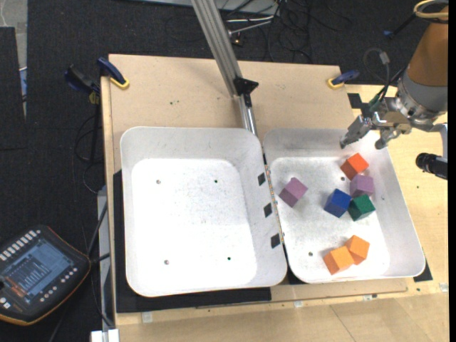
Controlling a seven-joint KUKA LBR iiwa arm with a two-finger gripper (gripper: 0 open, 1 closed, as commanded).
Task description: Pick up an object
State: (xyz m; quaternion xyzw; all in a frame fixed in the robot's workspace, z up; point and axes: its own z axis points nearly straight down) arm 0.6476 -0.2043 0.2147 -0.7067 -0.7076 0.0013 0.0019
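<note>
My gripper (365, 140) hangs over the back right corner of the right bin (306, 262), open, with nothing between its fingers. Just below it lies an orange-red block (354, 166). Beside that sit a purple block (363, 184), a green block (362, 206) and a blue block (338, 202) in a tight cluster. Another purple block (293, 191) lies alone nearer the bin's left wall. Two orange blocks (347, 254) rest together near the front right.
The left bin (189, 205) sits beside the right one. A metal pole (221, 41) slants from the top down to the gap between the bins. Clamps (114, 73) hold the board's back corners. A teach pendant (35, 269) lies at lower left.
</note>
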